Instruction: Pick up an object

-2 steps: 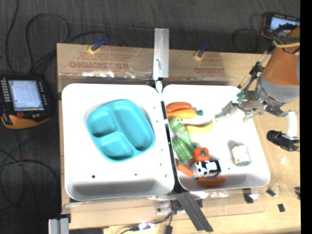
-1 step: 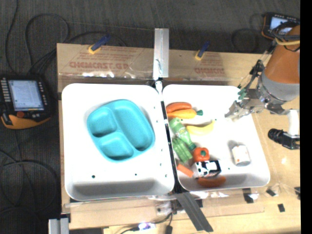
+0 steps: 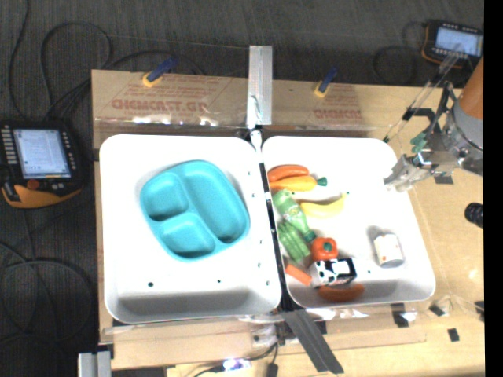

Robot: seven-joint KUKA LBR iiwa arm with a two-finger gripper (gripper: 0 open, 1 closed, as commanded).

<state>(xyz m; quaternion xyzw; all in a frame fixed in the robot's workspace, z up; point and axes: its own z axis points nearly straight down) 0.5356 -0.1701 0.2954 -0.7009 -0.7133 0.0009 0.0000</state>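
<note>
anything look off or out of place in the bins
Nothing looks spilled or broken. The toy food is crammed against the right bin's left wall, while a small white cylinder lies alone on its side. The blue tray sits askew in the left bin.

The left bin (image 3: 118, 289) holds a blue tray (image 3: 195, 208) with three compartments. In the right bin (image 3: 409, 273), toys crowd its left wall: a carrot (image 3: 288, 171), an orange piece (image 3: 295, 183), a banana (image 3: 322, 206), green vegetables (image 3: 291, 225), a tomato (image 3: 324, 248) and a black-and-white cow (image 3: 333, 271). A white cup (image 3: 387, 249) lies apart, near the right wall. The jaws (image 3: 402, 176) hover over the right bin's far right corner, carrying nothing.
</note>
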